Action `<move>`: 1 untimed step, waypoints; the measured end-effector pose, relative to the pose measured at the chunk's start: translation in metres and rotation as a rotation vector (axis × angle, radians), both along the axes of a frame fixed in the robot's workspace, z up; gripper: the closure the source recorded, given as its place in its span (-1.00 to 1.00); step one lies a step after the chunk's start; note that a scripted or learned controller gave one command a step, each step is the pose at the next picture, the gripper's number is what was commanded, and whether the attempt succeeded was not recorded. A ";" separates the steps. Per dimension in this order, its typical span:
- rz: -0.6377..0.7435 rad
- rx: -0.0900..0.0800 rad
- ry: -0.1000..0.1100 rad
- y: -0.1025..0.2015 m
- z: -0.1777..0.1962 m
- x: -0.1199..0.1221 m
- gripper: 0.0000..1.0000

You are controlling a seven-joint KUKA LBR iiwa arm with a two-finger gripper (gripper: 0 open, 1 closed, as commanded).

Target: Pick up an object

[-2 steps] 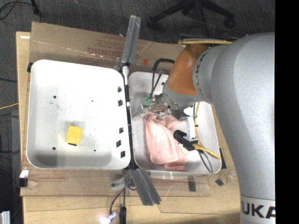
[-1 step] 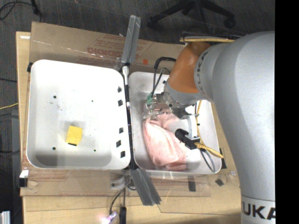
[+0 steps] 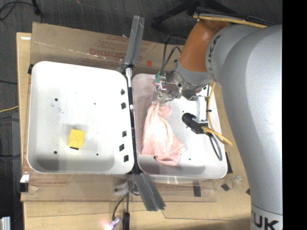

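Camera view shows a pale pink cloth (image 3: 160,135), crumpled and drawn into a narrow peak at its top, spreading wider toward the near wall of the right bin (image 3: 218,169). The gripper (image 3: 163,91) sits right at that peak, its jaws pinched together on the gathered fabric. A small yellow block (image 3: 76,138) lies in the left bin (image 3: 43,75).

Reaching in from the right, grey arm (image 3: 249,104) bent down, orange band up top, tool (image 3: 162,91) low near the right bin's far edge.
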State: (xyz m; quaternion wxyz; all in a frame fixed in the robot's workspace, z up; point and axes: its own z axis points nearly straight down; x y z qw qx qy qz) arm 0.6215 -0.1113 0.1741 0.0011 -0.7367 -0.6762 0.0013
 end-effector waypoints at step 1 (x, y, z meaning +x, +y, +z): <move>0.000 0.000 0.000 0.000 0.000 0.000 -1.00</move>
